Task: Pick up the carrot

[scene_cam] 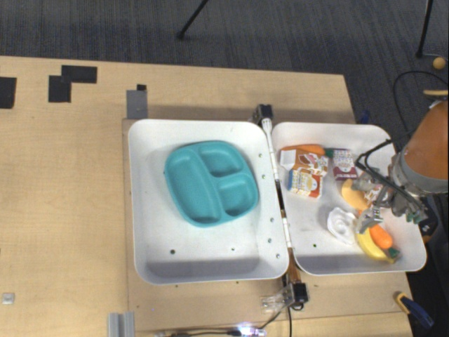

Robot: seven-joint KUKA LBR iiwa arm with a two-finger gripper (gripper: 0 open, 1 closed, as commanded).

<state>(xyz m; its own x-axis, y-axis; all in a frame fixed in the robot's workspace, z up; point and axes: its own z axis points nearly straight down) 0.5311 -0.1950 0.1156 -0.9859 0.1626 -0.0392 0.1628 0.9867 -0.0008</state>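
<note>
A: In the right bin [319, 255], just under the fingers [370, 220], lies the carrot [381, 236], resting on a banana [373, 248] near the bin's front corner.

B: Is it gripped?

A: I judge not. The fingers hang close above its left end, but whether they stand apart or together I cannot tell; cables and wrist blur them. The carrot lies in the bin, so the lift is all left to do.

B: And the count?

A: One carrot, one banana, one lemon-like yellow fruit [353, 194] just behind the fingers, one clear cup [342, 225] to their left, three small cartons [306, 174] further left. Beyond these, the left bin [151, 258] holds one teal divided plate [210, 182]. Two bins on one surface [63, 209].
</note>
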